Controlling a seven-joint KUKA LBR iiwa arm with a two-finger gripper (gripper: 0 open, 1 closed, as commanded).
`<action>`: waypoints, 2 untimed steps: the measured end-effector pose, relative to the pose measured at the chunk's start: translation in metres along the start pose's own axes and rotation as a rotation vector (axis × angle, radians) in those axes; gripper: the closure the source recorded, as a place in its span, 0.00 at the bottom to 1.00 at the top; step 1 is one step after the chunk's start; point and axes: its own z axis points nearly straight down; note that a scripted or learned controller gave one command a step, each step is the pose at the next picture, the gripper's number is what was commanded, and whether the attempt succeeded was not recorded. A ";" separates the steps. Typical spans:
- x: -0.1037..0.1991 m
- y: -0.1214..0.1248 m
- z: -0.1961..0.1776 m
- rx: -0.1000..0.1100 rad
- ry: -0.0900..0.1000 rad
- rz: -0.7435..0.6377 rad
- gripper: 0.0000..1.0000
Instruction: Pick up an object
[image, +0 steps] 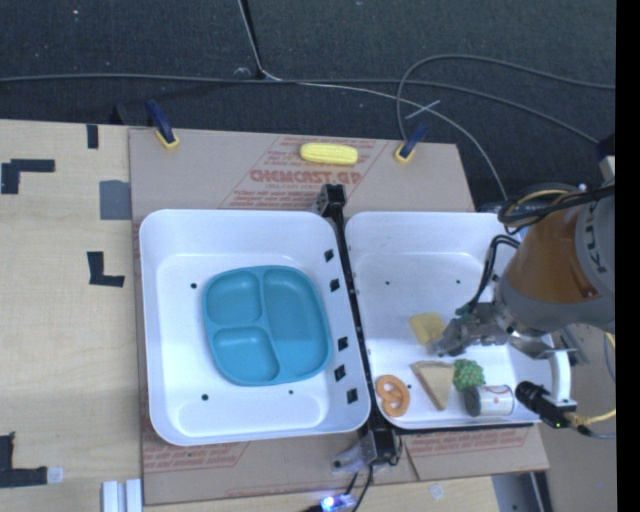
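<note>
While the gripper (450, 340) hovers, broccoli (467, 375), sandwich (433, 383) and pretzel (392, 394) crowd nearby.

A blue divided plate (266, 324) lies in the left bin (170, 235). A yellow corn cob (328, 153) rests on the cardboard sheet (220, 165) behind both bins, between two blue clamps (160, 124).

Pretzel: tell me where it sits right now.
The pretzel lies in the right bin, at its front-left corner, beside the divider and just left of the tan wedge.
</note>
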 end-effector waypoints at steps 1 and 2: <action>0.004 -0.005 -0.044 -0.005 -0.002 0.001 1.00; -0.003 0.003 -0.094 -0.007 -0.004 0.001 1.00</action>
